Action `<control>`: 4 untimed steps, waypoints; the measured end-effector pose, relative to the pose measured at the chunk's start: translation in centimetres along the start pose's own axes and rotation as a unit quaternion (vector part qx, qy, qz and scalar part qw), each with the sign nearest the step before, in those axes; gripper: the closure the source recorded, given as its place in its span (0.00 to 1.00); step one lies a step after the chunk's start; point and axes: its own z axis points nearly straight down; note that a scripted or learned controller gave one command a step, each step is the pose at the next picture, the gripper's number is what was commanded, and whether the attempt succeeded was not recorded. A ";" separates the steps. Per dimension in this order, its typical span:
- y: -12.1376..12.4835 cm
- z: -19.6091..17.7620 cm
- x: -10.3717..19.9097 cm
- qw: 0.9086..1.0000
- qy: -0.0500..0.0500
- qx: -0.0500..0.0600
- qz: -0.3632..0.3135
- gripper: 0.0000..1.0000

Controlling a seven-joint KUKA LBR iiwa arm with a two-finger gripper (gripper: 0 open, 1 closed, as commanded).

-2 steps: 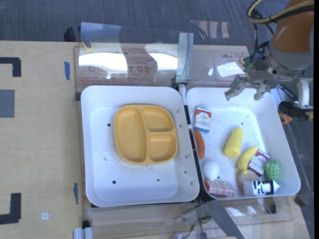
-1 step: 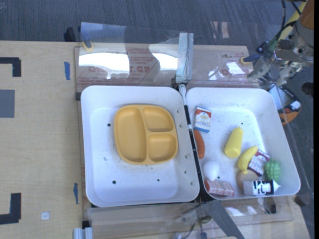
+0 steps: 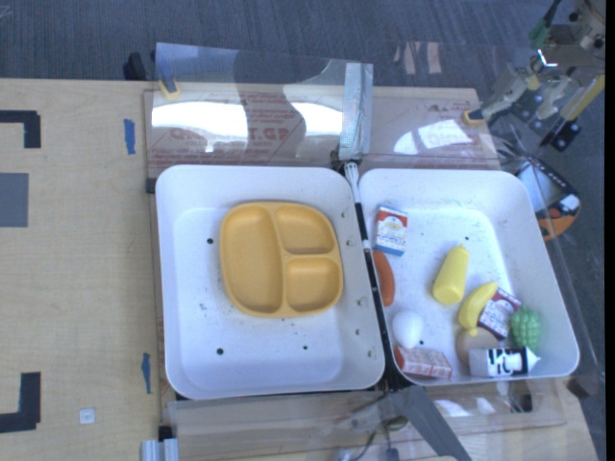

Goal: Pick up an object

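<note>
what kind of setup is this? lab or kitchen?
Most likely a robot lab bench, not a kitchen: two white bins on a taped wooden bench, toy food like a plastic banana, and a yellow divided tray.

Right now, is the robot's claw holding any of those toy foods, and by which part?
That cannot be told: the arm sits at the upper right, away from the right bin, and its claw isn't clear enough to judge.

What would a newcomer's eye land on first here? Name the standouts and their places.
The yellow divided tray stands out first, lying alone in the left bin. Next comes the clutter of toy food in the right bin: a yellow bottle near the middle, a small red-and-white carton toward the back left, and a green broccoli piece at the front right.
</note>
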 end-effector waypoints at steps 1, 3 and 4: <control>-6.9 22.7 1.7 0.997 0.002 0.010 0.076 0.00; -13.2 27.4 2.2 0.999 0.002 0.004 0.034 0.00; -13.2 26.7 2.1 0.999 0.002 0.006 0.035 1.00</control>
